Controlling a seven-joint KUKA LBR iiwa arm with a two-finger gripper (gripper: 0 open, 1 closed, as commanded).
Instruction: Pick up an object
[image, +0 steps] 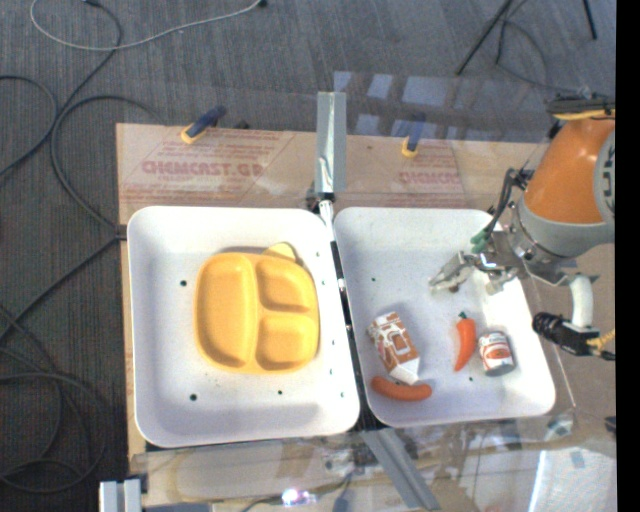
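nearest the camera, at the lower edge of the right bin, a red sausage lies on its side, and just above it a small carton in red, white and orange lies tilted, its lower corner close to the sausage. to the right of the carton an orange carrot with a green tip stands lengthwise, and just beside it, nearer the bin's right wall, a small red and white can lies on its side. all four things rest on the bin floor, none of them lifted.

the left bin holds a yellow compartment tray lying at its middle, with one large section on the left and two smaller ones on the right; a pale yellow corner of something pokes out at the tray's far edge, too hidden to name.

farther back in the right bin the pincer hangs over bare floor above the carrot, its fingers spread apart with nothing between them. the grey arm with its orange band comes in from the right.

both bins sit on a bench topped with brown cardboard bearing faded red print, held by two clamps at its far edge. beyond it, grey carpet carries loose black and white cables.
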